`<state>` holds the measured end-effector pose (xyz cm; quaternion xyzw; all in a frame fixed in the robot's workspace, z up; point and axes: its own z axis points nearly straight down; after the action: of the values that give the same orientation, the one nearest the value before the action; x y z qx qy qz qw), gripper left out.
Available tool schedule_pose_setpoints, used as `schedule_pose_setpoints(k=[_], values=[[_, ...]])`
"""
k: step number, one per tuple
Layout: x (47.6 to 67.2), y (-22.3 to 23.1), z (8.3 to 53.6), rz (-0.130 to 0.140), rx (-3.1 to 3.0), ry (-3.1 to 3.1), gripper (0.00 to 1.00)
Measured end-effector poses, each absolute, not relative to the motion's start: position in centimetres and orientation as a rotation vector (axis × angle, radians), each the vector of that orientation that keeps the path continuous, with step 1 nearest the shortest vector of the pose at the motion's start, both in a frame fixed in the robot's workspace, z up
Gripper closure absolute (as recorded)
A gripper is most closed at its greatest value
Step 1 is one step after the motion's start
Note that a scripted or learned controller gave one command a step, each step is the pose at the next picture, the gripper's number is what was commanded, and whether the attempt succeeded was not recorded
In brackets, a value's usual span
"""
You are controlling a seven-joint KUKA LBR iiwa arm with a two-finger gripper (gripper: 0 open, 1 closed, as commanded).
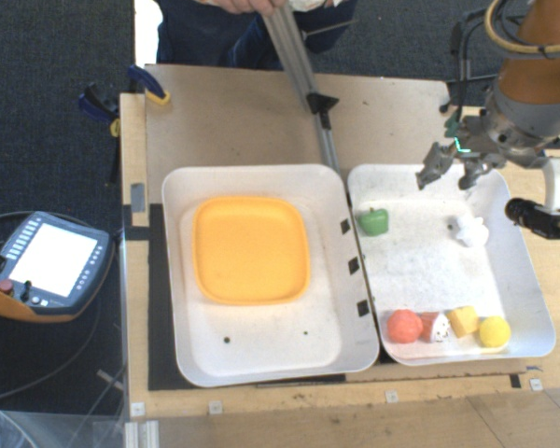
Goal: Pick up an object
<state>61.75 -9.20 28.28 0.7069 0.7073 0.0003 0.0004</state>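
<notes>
My gripper (450, 172) hangs open above the far edge of the right bin (523, 278), with nothing between its two fingers. Below and to its left a green pepper-like object (374, 221) lies near the bin's left wall. A small white object (468, 231) rests on the bin floor just below the gripper. Along the near wall sit a red-orange ball (404, 326), a small white and red piece (439, 328), a yellow block (463, 320) and a yellow ball (494, 331).
The left bin (182, 334) holds an orange plate (252, 249). A person at the far side holds a grey pole (303, 68) slanting down to the gap between the bins. A teach pendant (42, 267) lies off the bench at the left.
</notes>
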Motion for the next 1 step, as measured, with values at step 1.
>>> schedule_pose_setpoints(k=[1], values=[[61.75, -9.20, 28.28, 0.001, 2.220, 2.221, 0.00]])
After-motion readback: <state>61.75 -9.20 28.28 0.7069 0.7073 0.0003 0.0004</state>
